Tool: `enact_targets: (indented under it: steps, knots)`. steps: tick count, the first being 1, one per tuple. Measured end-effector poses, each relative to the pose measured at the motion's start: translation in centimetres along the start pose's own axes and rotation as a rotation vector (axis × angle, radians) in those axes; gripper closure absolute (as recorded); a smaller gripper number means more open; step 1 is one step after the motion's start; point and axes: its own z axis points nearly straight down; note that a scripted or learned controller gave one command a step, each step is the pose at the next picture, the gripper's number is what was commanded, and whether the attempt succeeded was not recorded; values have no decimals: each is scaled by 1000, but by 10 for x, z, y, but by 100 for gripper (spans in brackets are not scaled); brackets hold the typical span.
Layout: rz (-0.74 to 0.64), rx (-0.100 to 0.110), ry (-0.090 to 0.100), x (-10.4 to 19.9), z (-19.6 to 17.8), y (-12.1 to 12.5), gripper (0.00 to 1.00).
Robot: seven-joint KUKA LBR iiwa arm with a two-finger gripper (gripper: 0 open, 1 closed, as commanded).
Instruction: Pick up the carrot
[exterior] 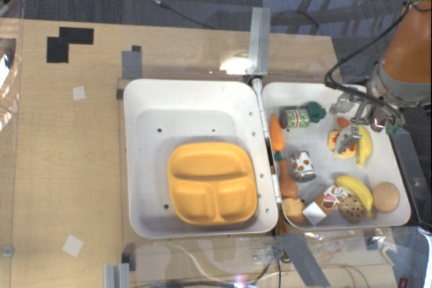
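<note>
A yellow tray (212, 182) with three sections sits in the left white bin (148, 145), in the middle of the frame. In the right white bin (403, 212) lie a green bottle (302, 116), a small can (302, 165), two bananas (358, 191) and a brown bun (386, 196). The wooden counter (61, 165) has black tape (67, 42) at the upper left.

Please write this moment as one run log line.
carrot: right bin's left wall, untouched | gripper: over right bin's far side | yellow tray: left bin
</note>
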Motion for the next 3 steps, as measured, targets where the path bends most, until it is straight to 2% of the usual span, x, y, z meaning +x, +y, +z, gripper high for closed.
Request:
enact_targets:
  steps: [1,2,3]
  knots:
    - [-33,1,-14,-6,114,11,0]
    - [-39,0,-19,-8,102,13,100]
    - [19,2,-10,-68,73,-35,100]
